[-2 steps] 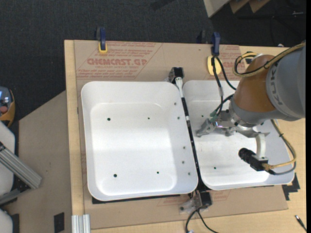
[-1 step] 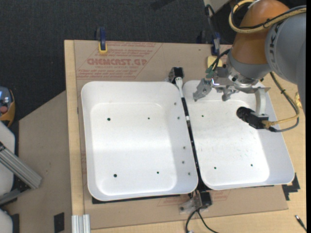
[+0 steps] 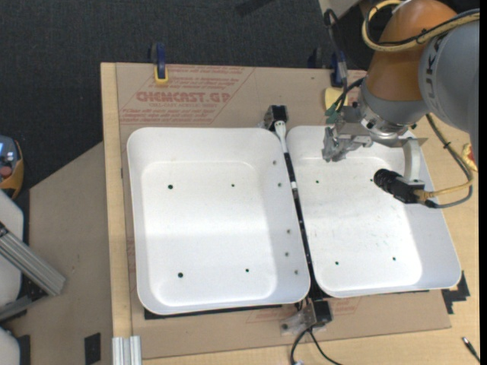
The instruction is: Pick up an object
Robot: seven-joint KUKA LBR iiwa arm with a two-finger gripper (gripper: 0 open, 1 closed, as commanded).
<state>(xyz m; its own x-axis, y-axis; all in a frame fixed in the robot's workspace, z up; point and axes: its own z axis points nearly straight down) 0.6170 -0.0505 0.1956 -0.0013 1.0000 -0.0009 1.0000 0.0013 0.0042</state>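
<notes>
My end effector (image 3: 333,152) hung over shallow white plastic right-hand bin (image 3: 380,249) | open or closed: could not tell | what to grasp perhaps hidden beneath me; handling unjudged

- "CHEMCAST G.P" in red capitals stands on the brown board (image 3: 114,204), on its bare strip behind the left bin (image 3: 205,219).
- Thin lines of smaller red print run above and below that name, too small to read.
</notes>
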